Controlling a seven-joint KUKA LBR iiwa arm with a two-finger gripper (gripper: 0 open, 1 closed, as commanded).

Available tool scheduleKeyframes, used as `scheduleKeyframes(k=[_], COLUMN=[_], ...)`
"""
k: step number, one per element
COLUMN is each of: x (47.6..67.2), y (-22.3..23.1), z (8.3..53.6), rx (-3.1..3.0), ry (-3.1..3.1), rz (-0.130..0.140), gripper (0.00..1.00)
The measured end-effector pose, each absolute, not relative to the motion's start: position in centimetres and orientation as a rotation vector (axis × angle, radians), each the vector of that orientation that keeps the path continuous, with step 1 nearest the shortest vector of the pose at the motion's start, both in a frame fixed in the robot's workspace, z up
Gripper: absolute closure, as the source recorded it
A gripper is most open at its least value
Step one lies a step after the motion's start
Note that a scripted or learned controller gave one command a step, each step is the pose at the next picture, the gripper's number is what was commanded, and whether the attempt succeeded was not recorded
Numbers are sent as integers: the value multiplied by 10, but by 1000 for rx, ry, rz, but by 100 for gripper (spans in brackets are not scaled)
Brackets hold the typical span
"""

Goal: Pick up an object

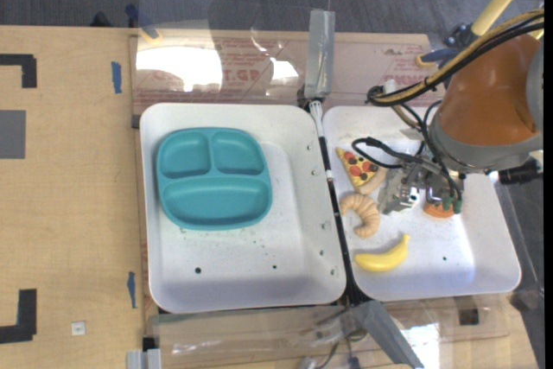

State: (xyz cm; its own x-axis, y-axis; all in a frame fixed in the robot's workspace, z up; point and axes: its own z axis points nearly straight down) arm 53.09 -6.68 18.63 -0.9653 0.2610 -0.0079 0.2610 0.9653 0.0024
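The step looks like the reach: the gripper (399, 193) is down low in the right bin (497, 272), near the toys, but nothing is seen held in it yet. So the pick isn't done.

Toys in that bin, going by the clock w/ the gripper as the middle:
- a croissant (363, 213) at abt 8 o'clock, just beside the gripper. It's the closest one, so prob. the one to grab.
- a pizza slice (357, 167) at abt 10 o'clock, near.
- a banana (384, 255) at abt 6 o'clock, a bit further off.
- a small orange & green toy (441, 205) at abt 3 o'clock, close by (too small to say what it is).

The arm (488, 99) comes in from 2 o'clock. Its big orange part hangs over the top right corner of the bin, and black cables loop round the wrist. The gripper end points down and toward 8 o'clock.

I can't tell if the gripper is open or closed; it's a jumble of grey metal from here.

Next move, I think: get right over one toy, go down, squeeze, then lift.

The left bin (285, 272) has a blue plate (213, 177) w/ 3 parts, far from the gripper.
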Motion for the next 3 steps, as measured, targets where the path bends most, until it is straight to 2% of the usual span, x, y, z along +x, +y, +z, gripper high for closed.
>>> scheduleKeyframes(k=[1, 2, 3], x=[525, 480, 478], y=[25, 69, 95], z=[201, 234, 177], rx=[715, 1203, 1838], ry=[3053, 2900, 2553], rz=[6, 4, -5], gripper=[100, 100, 100])
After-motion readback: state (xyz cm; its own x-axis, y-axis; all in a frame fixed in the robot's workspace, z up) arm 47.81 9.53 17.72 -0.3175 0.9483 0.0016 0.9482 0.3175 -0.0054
